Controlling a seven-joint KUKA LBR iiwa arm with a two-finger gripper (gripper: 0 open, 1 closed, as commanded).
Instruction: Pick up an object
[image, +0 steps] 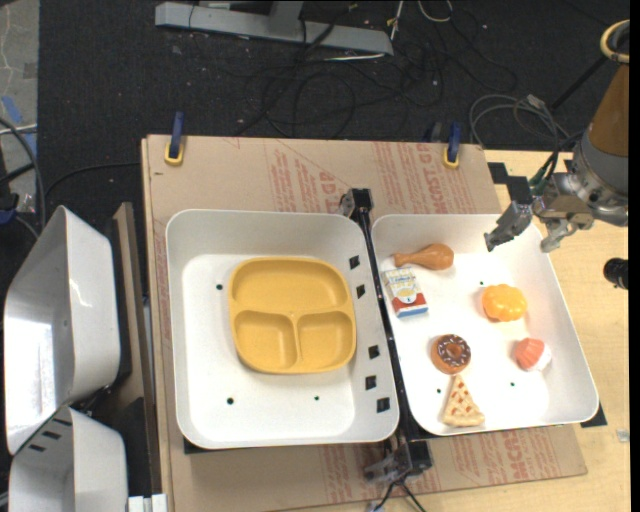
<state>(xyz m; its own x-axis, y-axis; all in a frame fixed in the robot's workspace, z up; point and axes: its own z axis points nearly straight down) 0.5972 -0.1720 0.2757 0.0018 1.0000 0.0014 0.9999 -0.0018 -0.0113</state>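
Pizza slice (461, 404) is lying nearest, with the other toys in the right bin (560, 300); the gripper (530, 228) is hovering spread wide, gripping nothing, so picking is not yet begun.

We see the gripper (530, 228) hanging over the far right corner of the right bin (575, 345). Just to its left and a little nearer us lies the drumstick (427, 258), with the carton (406, 293) beyond that, by the divider. Directly nearer us than the gripper sits the bun (503, 302), then the shrimp (530, 353). The donut (451, 352) lies nearer and left, the pizza slice (460, 404) nearest of all. Far to the gripper's left, the left bin (195, 300) holds a tray (293, 313).
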